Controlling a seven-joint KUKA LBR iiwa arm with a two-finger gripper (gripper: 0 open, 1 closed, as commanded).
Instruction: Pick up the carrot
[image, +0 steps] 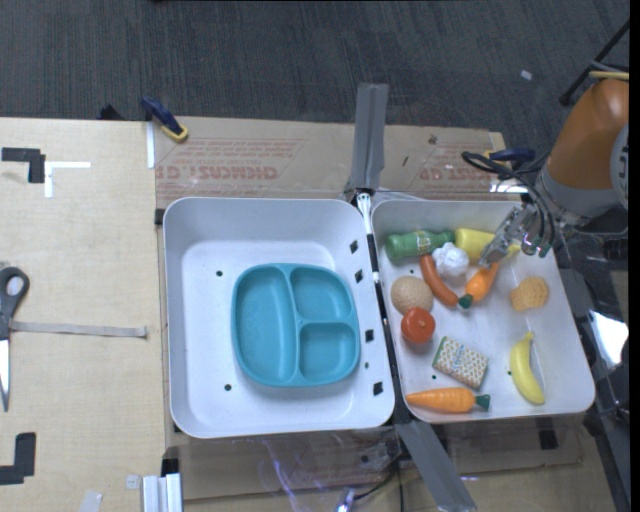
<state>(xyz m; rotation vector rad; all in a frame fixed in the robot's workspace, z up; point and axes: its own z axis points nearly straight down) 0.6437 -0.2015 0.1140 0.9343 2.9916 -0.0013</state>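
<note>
**Carrot hunting in the right-hand bin**

Spotting a long orange carrot with a green stub, lying flat against the front wall of the right bin. Looking smooth and shiny, like a plastic toy. Noticing a second, small carrot farther back, tilted, just beside a reddish sausage and a white lumpy thing.

Hovering with the claw over the back right corner, right at the top end of the small carrot. Not being able to tell if the claw is open or closed, or if it is touching.

Guessing at the step: reaching and lining up, not yet lifting. Next, needing to come down with the claw around the thin, slippery body and squeeze across it.

Passing over a curved yellow banana, a round red tomato, a bumpy cracker and a green bottle.
</note>
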